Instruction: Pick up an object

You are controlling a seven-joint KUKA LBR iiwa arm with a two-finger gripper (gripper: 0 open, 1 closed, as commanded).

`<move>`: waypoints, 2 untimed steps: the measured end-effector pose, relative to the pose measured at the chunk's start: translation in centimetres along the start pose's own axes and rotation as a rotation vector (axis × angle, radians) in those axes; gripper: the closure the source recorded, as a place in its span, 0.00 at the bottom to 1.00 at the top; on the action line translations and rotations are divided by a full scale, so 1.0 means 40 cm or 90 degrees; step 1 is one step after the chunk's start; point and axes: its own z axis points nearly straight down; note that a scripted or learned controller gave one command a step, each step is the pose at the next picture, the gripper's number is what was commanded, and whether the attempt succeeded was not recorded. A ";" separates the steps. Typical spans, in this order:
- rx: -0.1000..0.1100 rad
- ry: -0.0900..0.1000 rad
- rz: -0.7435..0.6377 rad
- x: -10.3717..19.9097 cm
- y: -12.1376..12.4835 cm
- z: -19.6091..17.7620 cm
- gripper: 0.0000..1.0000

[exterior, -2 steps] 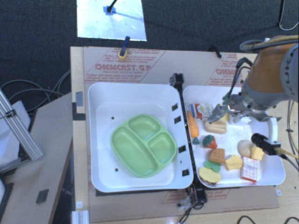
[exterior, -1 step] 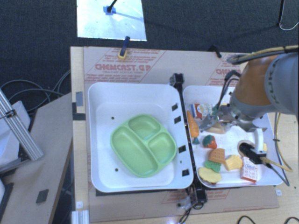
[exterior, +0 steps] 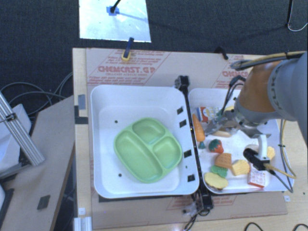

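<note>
Grey arm point(exterior: 284, 88) lowers its gripper point(exterior: 215, 125) beside the carrot point(exterior: 198, 126) in the right bin point(exterior: 211, 94), positioned for a pick; finger opening cannot be told.

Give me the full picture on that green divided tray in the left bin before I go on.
The green tray is a pale green, smooth, plastic-looking plate with rounded corners and three compartments: one long one along its left side and two smaller ones on the right. It lies flat and right side up on the floor of the left bin, turned at a diagonal, roughly central and a bit toward the near wall. Nothing lies in it or touches it apart from the bin floor.
</note>
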 end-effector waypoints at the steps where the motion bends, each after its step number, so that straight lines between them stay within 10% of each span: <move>1: -0.001 0.002 -0.001 0.003 0.002 -0.025 1.00; 2: 0.008 0.006 -0.004 0.014 0.000 -0.136 1.00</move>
